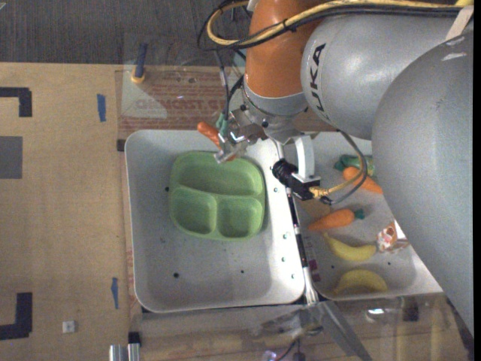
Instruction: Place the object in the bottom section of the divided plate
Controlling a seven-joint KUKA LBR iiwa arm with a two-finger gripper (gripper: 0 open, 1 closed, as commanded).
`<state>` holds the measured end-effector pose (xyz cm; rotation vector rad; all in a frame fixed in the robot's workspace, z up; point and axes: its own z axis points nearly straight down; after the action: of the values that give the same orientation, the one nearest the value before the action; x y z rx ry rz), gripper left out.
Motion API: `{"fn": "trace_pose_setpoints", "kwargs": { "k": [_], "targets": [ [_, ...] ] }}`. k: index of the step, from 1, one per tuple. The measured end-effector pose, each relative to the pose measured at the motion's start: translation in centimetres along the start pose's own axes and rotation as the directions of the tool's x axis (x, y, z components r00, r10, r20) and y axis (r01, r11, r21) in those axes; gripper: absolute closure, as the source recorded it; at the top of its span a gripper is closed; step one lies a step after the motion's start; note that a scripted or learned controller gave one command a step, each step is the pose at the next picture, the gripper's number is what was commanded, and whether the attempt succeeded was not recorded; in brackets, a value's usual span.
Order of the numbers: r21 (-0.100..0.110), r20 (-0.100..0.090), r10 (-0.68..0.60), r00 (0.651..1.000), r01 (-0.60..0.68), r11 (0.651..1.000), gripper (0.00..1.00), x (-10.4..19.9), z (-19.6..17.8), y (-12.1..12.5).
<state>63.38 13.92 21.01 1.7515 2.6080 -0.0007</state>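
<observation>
left bin (150,277): green divided plate (218,195) near its upper middle, large section at top, two small sections at bottom. gripper (225,147) above plate's upper rim, fingers clamped on small orange carrot (210,133); carrot sticks out up-left of fingertips, over bin floor just beyond plate edge. right bin (409,277): two carrots (332,219), two bananas (352,250).

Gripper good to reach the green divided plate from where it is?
Probably yes. The gripper hangs at the upper edge of the green divided plate in the left bin. An orange carrot-like piece sits at its fingers. Nothing lies on the plate between them.
</observation>
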Motion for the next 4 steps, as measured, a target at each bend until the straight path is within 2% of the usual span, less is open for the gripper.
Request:
{"fn": "trace_pose_setpoints", "kwargs": {
  "k": [1,2,3,4],
  "targets": [
    [0.0,0.0,0.0,1.0,0.0,1.0,0.0,0.0,0.0,0.0],
    [-0.004,0.002,0.0,1.0,0.0,1.0,1.0,0.0,-1.1,0.1],
    [-0.004,0.001,0.281,0.96,-0.281,0.96,1.0,-5.6,-6.3,-3.6],
    [-0.001,-0.001,0.291,0.957,-0.291,0.957,1.0,-2.4,7.9,-3.6]
  ]
}}
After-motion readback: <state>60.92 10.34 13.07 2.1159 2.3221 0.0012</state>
